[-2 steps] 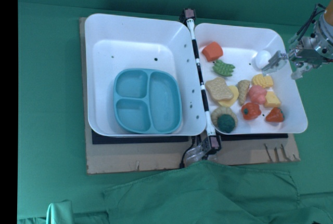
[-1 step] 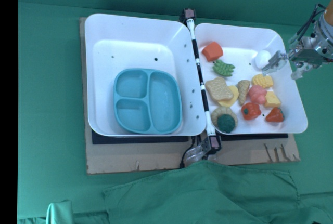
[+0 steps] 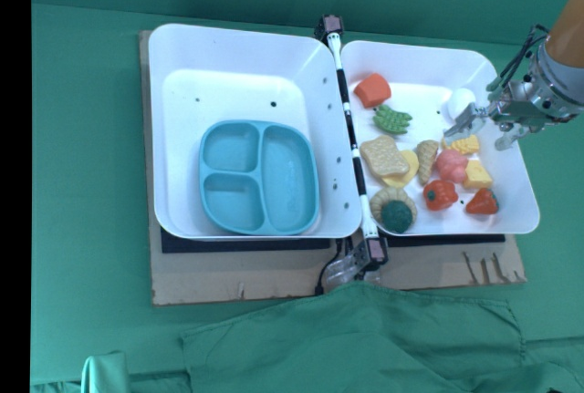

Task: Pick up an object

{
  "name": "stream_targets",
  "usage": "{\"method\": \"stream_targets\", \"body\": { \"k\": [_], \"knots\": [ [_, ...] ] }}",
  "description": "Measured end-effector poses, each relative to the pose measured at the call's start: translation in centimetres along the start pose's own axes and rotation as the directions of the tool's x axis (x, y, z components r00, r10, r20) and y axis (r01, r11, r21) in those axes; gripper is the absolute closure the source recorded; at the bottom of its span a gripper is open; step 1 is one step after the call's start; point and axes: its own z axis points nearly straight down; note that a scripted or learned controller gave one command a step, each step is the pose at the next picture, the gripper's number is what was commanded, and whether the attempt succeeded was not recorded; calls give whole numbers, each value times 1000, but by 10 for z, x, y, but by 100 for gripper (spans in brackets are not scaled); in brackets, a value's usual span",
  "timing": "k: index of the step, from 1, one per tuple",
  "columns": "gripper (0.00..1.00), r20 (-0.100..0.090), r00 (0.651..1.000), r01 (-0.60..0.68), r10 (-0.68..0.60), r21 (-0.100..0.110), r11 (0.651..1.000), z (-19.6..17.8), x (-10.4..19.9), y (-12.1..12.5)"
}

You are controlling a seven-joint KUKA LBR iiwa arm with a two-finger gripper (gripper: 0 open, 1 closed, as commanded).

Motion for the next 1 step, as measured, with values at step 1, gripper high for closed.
{"method": "stream_targets", "body": {
  "k": [1],
  "knots": [
    [0, 0, 1000, -1, 1, 0, 1000, 56, -8, -6]
  ]
}}
